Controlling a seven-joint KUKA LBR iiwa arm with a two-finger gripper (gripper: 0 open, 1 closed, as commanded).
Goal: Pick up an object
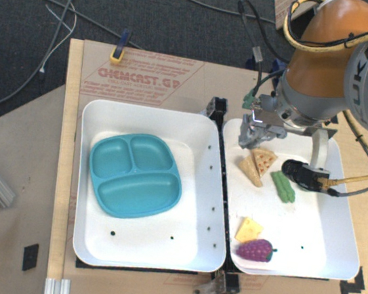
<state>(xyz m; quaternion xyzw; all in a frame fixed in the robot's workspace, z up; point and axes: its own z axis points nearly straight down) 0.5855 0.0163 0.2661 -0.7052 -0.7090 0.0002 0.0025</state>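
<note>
Sandwich wedge (258, 165) lies near the right bin's (331, 264) far-left corner, just beside the dividing rim, with bare white floor toward the bin's middle. A green pickle (283, 187) sits close on its right. My gripper (257, 139) hangs at the wedge's far edge; I cannot tell how my tool stands.

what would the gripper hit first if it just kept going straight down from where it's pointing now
Most likely the tan waffle-like wedge in the right bin: the gripper hangs just above the wedge's upper left end. Height is hard to judge from this slanted view, so it might land on the bin floor beside it.
</note>
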